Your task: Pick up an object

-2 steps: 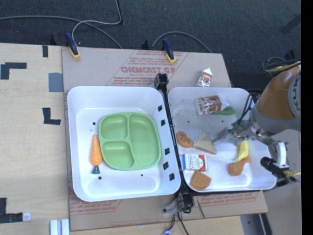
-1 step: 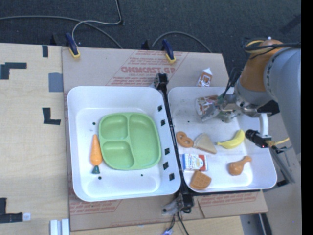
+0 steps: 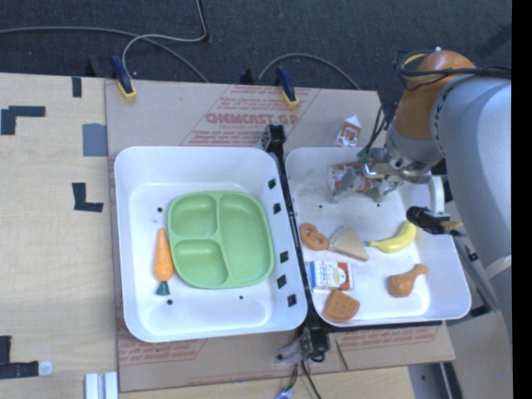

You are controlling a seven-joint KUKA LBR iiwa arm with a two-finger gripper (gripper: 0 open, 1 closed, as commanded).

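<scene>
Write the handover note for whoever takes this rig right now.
Gripper: low over the back of the right bin; whether it holds anything can't be told.
Right bin: pretzel, sandwich wedge, banana, chicken leg, small carton, cookie.
Left bin: green plate, carrot beside it.
Done: no pick seen.
Left: grasp and lift one object.

Both bins, left (image 3: 133, 248) and right (image 3: 440, 306), are smooth white plastic with a slight sheen, resting on matt brown cardboard (image 3: 241, 115) printed in red. The divided plate (image 3: 221, 239) is matt pale-green plastic; the carrot (image 3: 163, 256) and banana (image 3: 396, 238) look like smooth moulded plastic. The arm (image 3: 474, 140) has a satin grey shell with a glossy orange band (image 3: 428, 90).
</scene>
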